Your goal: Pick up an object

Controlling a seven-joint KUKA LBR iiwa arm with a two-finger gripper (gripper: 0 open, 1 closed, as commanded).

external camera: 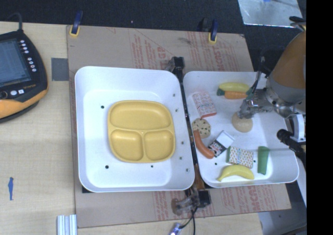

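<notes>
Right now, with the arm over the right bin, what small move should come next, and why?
Probably a short drop straight down. The gripper hangs just above the pale round piece in the right bin, with nothing between them; the carrot lies just behind it.

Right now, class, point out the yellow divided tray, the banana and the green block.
Yellow divided tray [141,129], camera view, middle ridge.
Banana [235,173], camera view, middle of its curve.
Green block [263,159], camera view, its centre.
</notes>
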